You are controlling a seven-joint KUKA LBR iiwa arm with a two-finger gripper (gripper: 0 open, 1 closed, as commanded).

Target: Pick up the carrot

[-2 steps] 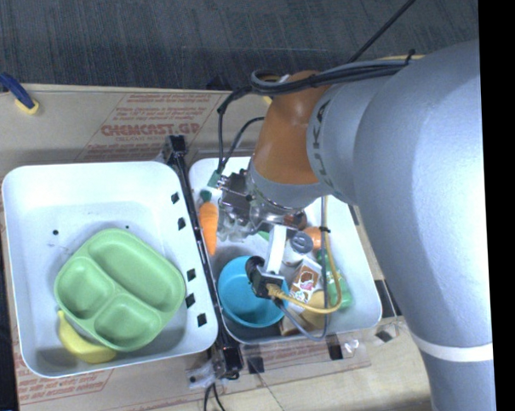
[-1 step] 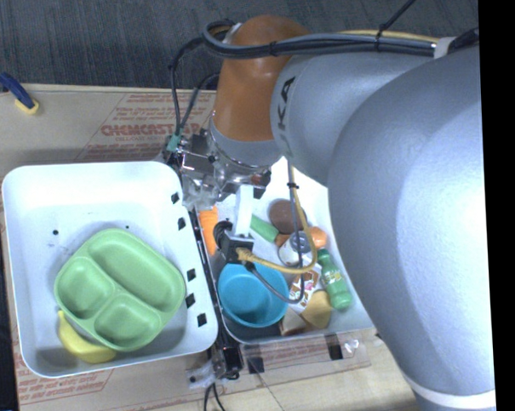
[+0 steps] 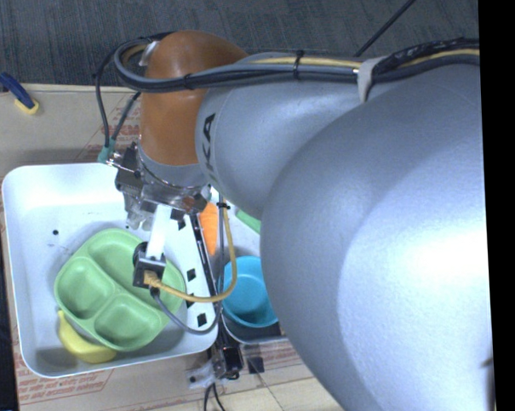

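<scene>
— Carrot (image 3: 209, 232) first: where is it lying?
— In the camera view an orange sliver, likely the carrot, is showing where the two bins are meeting, just beside the blue cup (image 3: 244, 299). I cannot tell which bin is holding it.
— And the hand (image 3: 155, 205)?
— It is hanging over the green plate (image 3: 99, 292) in the left bin (image 3: 35, 189). I cannot tell how far open it is, or whether it is gripping anything.
— Risk?
— It is sitting off to the carrot's side, so it may be closing on the plate's rim or nudging the cup.

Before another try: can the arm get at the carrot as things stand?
Probably yes: the gripper hangs just beside the carrot, an orange sliver by the blue cup, though the arm hides the rest.
</scene>
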